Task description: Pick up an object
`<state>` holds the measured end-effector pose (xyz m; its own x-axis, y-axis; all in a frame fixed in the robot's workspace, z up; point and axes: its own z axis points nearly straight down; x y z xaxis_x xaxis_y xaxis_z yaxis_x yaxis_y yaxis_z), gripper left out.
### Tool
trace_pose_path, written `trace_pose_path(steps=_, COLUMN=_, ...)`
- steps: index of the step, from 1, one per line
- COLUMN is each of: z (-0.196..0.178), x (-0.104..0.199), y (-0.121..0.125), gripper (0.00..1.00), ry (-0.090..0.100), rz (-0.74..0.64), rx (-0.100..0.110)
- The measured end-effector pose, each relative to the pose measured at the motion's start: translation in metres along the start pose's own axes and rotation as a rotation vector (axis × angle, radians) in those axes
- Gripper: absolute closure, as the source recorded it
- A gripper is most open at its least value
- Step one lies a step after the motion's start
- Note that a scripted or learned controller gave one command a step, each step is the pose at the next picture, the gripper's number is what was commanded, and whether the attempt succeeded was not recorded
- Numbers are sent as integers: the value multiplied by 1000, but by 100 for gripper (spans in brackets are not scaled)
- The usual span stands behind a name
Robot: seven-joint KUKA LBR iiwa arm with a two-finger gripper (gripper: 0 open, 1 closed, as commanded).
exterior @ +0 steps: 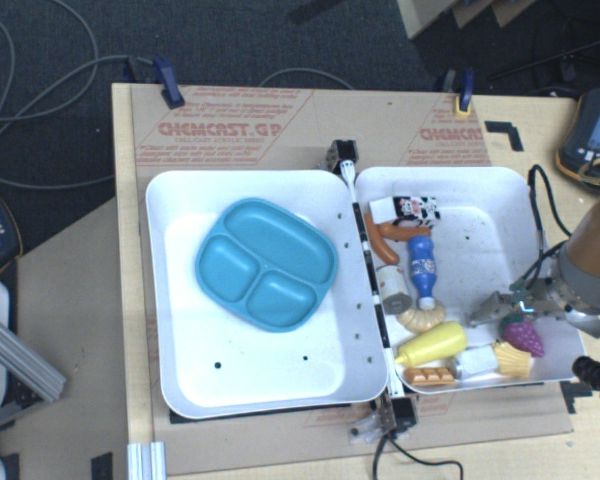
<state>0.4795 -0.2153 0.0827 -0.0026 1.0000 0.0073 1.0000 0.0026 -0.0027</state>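
1. Purple grape bunch (525,338) lies in the right bin (480,193), near its right wall, just beside the gripper (507,306).
2. The gripper hangs low over that bin's right side, its fingers (485,308) spread apart with nothing between them; the grapes sit just below and to the right of the tips.
3. A yellow corn piece (513,359) touches the grapes from below.
4. Further left lie a yellow squeeze bottle (432,345), a blue bottle (422,269), an orange hot dog (385,240) and a small cow-patterned carton (415,208).
5. The left bin (180,368) holds a blue divided plate (266,263).
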Motion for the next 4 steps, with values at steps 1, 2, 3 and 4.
trace_pose_path(steps=1, z=-12, x=-1, y=0, gripper=100, ry=-6, rz=3, rx=-3)
trace_pose_path(steps=2, z=-2, x=65, y=99, gripper=100, ry=-5, rz=-8, rx=-10)
trace_pose_path(steps=3, z=-69, x=62, y=49, gripper=100, ry=-7, rz=4, rx=-2)
trace_pose_path(steps=4, z=-50, x=118, y=108, gripper=100, ry=-7, rz=-5, rx=-7)
